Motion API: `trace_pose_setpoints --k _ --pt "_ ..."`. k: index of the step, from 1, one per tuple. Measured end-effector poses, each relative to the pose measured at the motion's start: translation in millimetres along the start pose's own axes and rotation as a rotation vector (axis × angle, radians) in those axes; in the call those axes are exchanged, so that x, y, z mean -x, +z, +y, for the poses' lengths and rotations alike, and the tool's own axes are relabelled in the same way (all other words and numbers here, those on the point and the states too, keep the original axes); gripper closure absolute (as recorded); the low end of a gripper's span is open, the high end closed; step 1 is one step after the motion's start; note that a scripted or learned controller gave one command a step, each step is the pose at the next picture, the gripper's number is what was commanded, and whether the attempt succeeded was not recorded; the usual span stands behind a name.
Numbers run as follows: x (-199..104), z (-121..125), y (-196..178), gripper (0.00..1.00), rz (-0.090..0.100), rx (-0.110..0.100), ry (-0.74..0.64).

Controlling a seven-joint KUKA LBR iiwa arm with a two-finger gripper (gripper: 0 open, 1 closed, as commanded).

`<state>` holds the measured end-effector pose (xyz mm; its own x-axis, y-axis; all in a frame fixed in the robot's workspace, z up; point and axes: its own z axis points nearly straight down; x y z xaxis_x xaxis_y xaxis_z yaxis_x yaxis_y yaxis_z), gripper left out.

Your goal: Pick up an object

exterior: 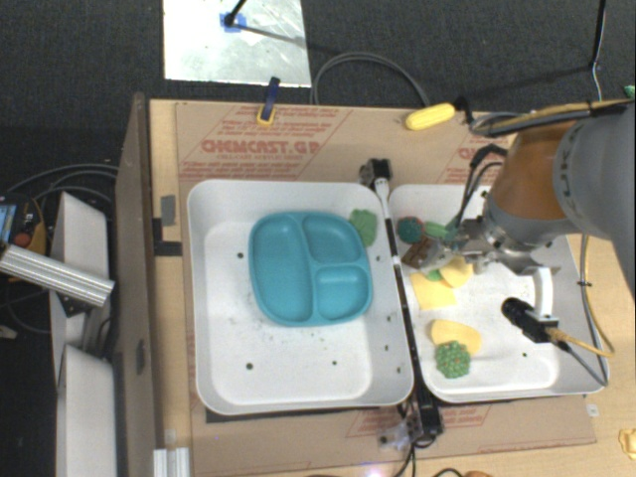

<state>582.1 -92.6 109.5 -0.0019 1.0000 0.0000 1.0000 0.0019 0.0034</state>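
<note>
Grey arm [586, 182] reaches leftward, end effector [429, 251] lowered.

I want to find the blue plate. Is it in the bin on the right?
No, the blue plate lies in the left bin; the right bin holds small toy foods.

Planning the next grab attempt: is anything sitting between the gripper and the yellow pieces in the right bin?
Nothing visible stands between them. The gripper is right at the cluster's upper edge in the right bin, with the yellow pieces just below. A green broccoli-like piece lies nearer the camera, off that path.
</note>
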Motion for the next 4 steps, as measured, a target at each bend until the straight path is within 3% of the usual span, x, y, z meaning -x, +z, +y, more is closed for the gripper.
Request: trace_pose_setpoints --k 1,2,3,4 --pt "0 1 -11 1.00 0.000 0.003 -0.001" --pt "42 -75 -64 1.00 -0.001 -0.004 0.007" --pt "39 -71 -61 0.00 0.000 -0.002 0.001" --pt "-6 -57 0 0.00 0.002 -0.006 -0.006"
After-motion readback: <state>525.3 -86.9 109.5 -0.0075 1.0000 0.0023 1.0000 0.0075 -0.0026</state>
